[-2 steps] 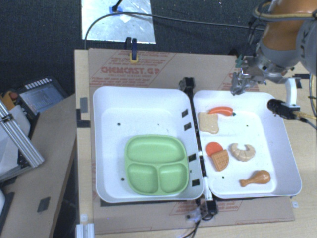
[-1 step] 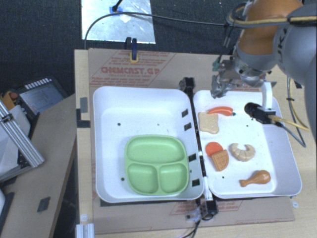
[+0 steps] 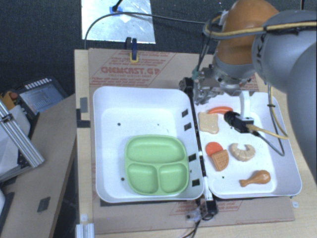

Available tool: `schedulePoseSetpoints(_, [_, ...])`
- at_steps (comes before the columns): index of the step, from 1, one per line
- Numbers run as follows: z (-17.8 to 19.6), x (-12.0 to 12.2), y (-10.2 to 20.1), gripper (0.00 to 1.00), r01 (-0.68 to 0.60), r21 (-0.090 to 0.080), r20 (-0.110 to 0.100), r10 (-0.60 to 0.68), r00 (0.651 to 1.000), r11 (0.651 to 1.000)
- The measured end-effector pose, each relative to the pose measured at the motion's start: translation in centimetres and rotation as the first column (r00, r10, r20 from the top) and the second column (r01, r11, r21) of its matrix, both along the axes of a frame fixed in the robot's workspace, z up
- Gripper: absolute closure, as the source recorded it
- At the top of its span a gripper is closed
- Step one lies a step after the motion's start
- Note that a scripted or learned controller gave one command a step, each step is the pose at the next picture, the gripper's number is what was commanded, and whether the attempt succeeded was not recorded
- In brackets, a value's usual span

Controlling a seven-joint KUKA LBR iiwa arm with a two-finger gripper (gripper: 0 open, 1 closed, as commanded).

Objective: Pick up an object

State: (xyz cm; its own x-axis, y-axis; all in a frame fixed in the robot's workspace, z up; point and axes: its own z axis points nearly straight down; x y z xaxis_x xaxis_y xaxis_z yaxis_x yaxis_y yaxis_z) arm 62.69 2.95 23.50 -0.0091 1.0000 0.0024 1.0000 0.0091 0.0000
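— Dark carpet is seen behind the worktop (image 3: pixel 84 133), on which two white bins are set side by side. Why is the left bin (image 3: pixel 106 133) kept nearly bare?

— It is judged to be the receiving side; a green tray (image 3: pixel 156 163) is laid near its front edge.

— And the things to be picked?

— They are gathered in the right bin (image 3: pixel 285 162): a bread slice (image 3: pixel 208 123) by the dividing wall, a red strip (image 3: pixel 219 110) behind it, a croissant (image 3: pixel 242 151) mid-bin, a drumstick (image 3: pixel 256 178) by the front edge.

— Where is the pincer (image 3: pixel 200 94) held?

— Over the right bin's back left corner, just behind the bread. How wide it stands cannot be told; nothing is seen in it.
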Motion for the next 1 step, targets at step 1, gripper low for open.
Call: schedulePoseSetpoints(1, [0.46,-1.4,4.41,1.0,0.0,0.0,0.0,0.0,1.0,1.0])
